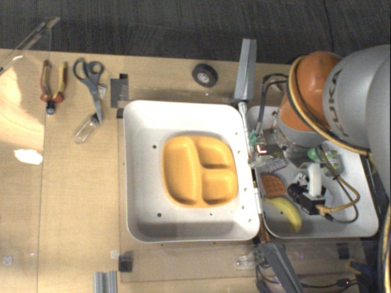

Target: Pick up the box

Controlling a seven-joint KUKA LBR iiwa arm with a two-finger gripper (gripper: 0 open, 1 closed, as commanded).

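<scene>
You have two white bins side by side: the left bin [140,218] and the right bin [360,224].

The left bin holds one thing, a yellow tray [200,169] lying flat near the middle. It has three hollows: one long hollow on its left and two shorter ones stacked on its right.

The grey arm [360,96] with its orange band covers much of the right bin. You can count two loose things there. One banana [287,212] lies near the front wall. One flat brown-orange piece, which is the only thing you could take for the box [273,186], lies just beside the banana's upper end and close to the wall shared with the left bin.

The gripper [269,157] sits low under the wrist at that same wall, just above the box as you see it. You cannot tell whether it is open or closed, or whether it touches the box, because the arm hides it.

On the bench to the left you have one pair of pliers [52,84], one pair of scissors [91,87] and one clear piece [85,129] below the scissors. One black tape roll [204,74] lies behind the left bin.
</scene>
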